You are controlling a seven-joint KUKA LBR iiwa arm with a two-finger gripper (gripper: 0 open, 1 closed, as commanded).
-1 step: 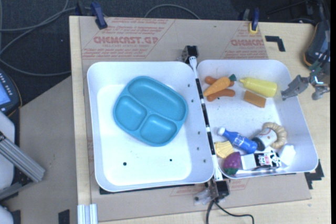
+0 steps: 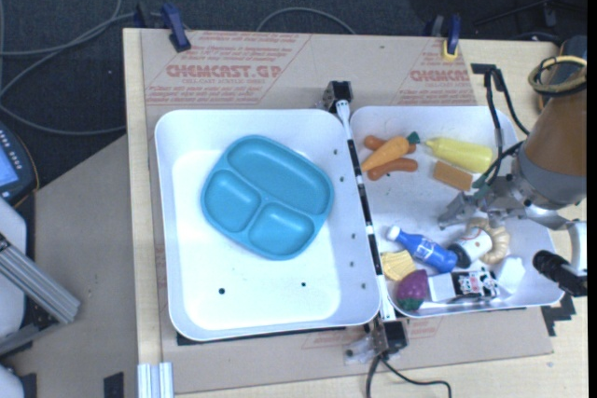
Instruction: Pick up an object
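Observation:
My gripper (image 2: 473, 208) hangs low over the middle right of the right bin (image 2: 410, 121), below the orange-banded wrist. Right under and beside it lie a cream curved toy (image 2: 495, 243) and a blue bottle (image 2: 425, 250). A tan block (image 2: 451, 175) and a yellow corn-like toy (image 2: 460, 152) sit just behind the gripper. Two orange carrot-like pieces (image 2: 389, 147) rest at the bin's back left. I see nothing lifted off the bin floor.
The left bin (image 2: 177, 200) holds a blue divided plate (image 2: 268, 196). A purple toy (image 2: 411, 289), a yellow piece (image 2: 399, 266) and a black-and-white item (image 2: 472, 282) crowd the right bin's front edge. A black divider rail (image 2: 359, 200) runs between the bins.

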